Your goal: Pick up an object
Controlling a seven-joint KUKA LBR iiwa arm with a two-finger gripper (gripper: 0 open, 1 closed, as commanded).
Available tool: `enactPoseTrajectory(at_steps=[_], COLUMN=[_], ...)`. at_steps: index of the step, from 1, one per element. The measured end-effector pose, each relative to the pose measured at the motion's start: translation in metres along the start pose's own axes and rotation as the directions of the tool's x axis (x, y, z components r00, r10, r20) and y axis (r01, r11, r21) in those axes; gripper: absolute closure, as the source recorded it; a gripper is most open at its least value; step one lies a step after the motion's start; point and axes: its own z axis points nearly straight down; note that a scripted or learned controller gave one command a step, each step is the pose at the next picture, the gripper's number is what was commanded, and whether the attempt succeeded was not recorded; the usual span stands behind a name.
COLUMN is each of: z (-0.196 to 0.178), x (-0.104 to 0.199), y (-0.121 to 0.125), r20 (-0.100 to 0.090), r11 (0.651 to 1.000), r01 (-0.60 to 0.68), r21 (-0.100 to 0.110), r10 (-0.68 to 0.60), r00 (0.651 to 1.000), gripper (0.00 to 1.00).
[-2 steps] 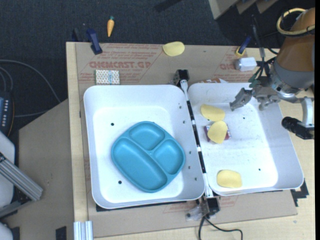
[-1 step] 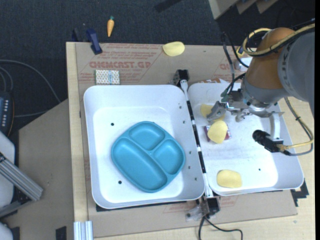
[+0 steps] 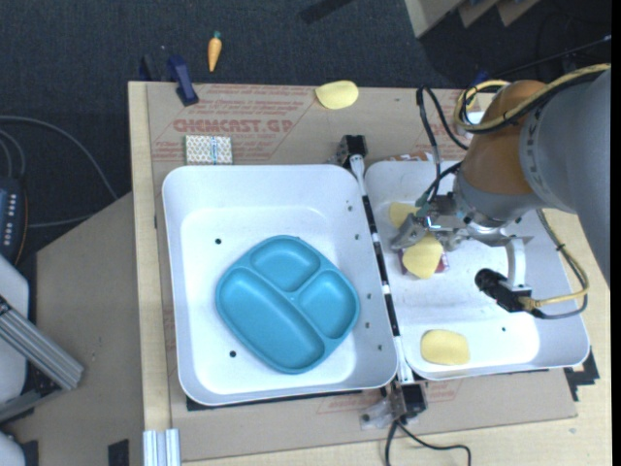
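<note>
Tool first: it sits low in the right bin, near that bin's left wall, at the end of the grey arm with its orange band. Its metal fingers are hard to make out from above, so whether they are spread or closed cannot be told, and nothing can be seen gripped between them. A yellow lump lies just below the tool, touching it or very nearly so, with a bit of red at its right edge.

After the arm, the largest thing is the cardboard-covered tabletop, printed with red lettering, carrying 2 white bins side by side. The left bin holds a blue tray with 3 compartments, lying tilted at its middle. The right bin holds 3 yellow pieces: the lump by the tool, a second piece just above and left of the tool, and an oval near the front edge, well apart from the tool.

On the tabletop behind the bins lie a yellow piece, a patterned card and a blue clip. A small carrot lies on the dark floor beyond.
</note>
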Motion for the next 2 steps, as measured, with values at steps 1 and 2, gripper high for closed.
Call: enactPoseTrajectory(at_steps=[1,2], z=[-0.01,-0.101], x=[0.0,0.093], y=[0.001,-0.003], r20=[0.0,0.0], r11=[1.0,1.0], r01=[-0.001,0.001], r21=[-0.002,-0.003], r10=[0.001,-0.001], r00=[1.0,1.0], gripper=[1.0,1.0])
